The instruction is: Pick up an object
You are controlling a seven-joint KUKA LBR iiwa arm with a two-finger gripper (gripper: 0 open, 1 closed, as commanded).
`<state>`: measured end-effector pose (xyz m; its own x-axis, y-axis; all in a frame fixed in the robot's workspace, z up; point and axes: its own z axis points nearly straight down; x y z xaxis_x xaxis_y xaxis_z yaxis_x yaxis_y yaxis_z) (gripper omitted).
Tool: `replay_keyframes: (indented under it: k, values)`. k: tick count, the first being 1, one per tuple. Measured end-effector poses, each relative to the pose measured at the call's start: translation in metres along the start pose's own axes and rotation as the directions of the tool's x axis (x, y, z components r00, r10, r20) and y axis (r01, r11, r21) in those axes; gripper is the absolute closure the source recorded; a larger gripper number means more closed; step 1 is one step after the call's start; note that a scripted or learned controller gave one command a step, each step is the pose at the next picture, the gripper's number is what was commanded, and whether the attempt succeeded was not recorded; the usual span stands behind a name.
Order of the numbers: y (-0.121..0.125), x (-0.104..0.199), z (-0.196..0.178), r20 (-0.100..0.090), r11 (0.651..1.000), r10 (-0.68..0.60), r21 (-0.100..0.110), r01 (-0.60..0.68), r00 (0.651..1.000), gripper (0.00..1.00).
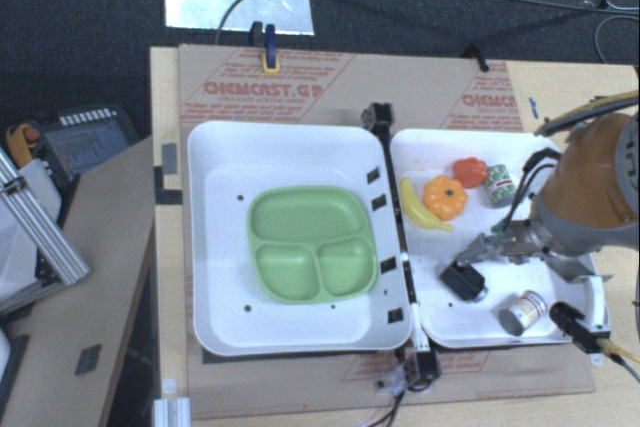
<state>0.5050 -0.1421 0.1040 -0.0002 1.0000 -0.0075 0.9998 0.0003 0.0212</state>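
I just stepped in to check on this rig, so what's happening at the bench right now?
The arm reaches in over the right bin, its gripper low near the front. A banana, an orange pepper-like toy, a red toy and a can lie there. The left bin holds a green divided plate.

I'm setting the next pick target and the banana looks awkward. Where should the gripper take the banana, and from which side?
Probably across the middle of the banana, coming straight down. It lies flat on the floor of the right bin, long and thin, so the fingers should close across its narrow width. The orange pepper seems to touch its right side, leaving little room for a finger there; the lower end may be freer.
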Motion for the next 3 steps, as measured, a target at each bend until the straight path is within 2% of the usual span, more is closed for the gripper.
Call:
replay_keyframes:
  k: [1,2,3]
  values:
    - [0.001,0.001,-0.008,-0.001,1.000,0.001,-0.001,-0.001,1.000,1.00]
    - [0.004,0.001,-0.072,-0.006,1.000,-0.004,0.014,0.004,1.000,1.00]
    - [0.016,-0.004,-0.124,-0.005,1.000,-0.004,0.014,0.004,1.000,1.00]
